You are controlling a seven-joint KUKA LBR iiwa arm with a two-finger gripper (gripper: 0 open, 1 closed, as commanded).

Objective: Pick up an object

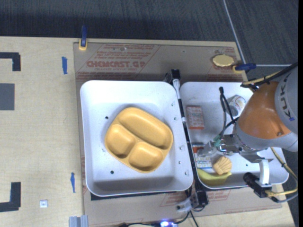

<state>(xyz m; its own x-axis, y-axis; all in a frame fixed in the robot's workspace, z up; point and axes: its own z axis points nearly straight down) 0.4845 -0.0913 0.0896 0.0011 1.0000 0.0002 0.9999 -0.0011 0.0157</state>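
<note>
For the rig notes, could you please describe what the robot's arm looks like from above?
The arm is grey with a broad, rounded orange band, and dark lettering marks its grey shell at the right edge. Black cables loop along its left side. A black-and-white bracket is fixed at its lower end.

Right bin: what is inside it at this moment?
The right bin holds a small card packet, a banana with a tan lumpy piece on it, and the arm, which covers the bin's right part.
</note>
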